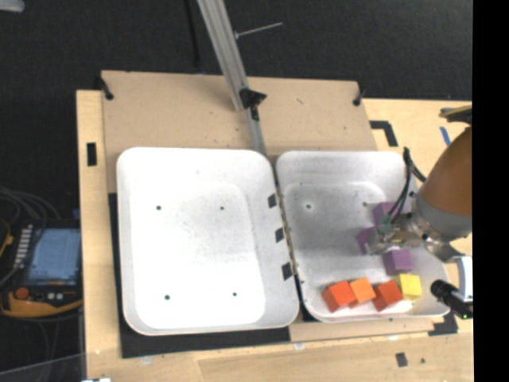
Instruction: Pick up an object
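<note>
The right bin holds several small blocks. My gripper reaches in from the right and hangs low over a cluster of purple blocks near the bin's right side. One purple block lies just behind it, another to its left, and a third just in front. The gripper's tip is partly hidden among them, so I cannot make out whether any block is gripped.
Along the right bin's front wall sit two orange blocks, a red block and a yellow block. The left bin stands beside it. A slanted metal pole rises behind the bins.
</note>
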